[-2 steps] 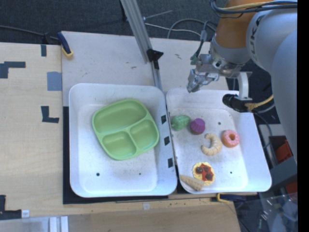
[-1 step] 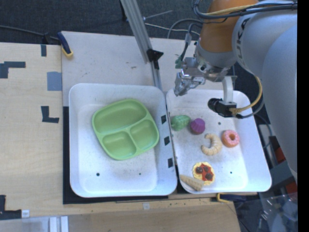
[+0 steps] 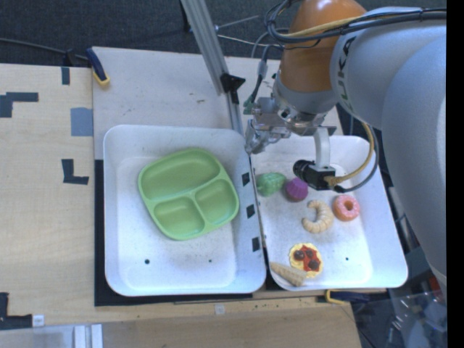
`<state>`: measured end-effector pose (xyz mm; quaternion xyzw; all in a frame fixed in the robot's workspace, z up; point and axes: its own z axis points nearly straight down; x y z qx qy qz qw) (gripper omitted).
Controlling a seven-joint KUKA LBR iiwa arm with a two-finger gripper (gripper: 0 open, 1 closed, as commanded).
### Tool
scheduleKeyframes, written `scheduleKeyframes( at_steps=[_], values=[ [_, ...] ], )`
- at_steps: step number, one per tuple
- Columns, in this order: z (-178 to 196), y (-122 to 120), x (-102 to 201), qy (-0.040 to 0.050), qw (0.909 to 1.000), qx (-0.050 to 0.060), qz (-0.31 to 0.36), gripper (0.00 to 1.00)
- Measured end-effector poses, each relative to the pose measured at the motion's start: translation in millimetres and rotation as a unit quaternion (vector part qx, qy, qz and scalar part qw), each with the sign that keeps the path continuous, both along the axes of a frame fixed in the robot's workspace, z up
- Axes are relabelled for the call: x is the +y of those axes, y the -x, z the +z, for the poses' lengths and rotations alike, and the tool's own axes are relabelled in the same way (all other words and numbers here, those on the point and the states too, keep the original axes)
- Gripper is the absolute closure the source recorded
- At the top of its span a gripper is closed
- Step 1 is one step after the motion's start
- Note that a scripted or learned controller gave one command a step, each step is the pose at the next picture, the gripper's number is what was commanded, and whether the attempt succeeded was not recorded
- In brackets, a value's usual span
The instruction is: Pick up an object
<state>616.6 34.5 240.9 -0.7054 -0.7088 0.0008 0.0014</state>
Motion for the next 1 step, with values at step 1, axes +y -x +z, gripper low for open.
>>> scheduleKeyframes(
  at_steps=[1],
  values=[
    [-4.1, 31.7, 50.4, -0.0002, 1.0000, 0.000, 0.001, 1.00]
  ],
)
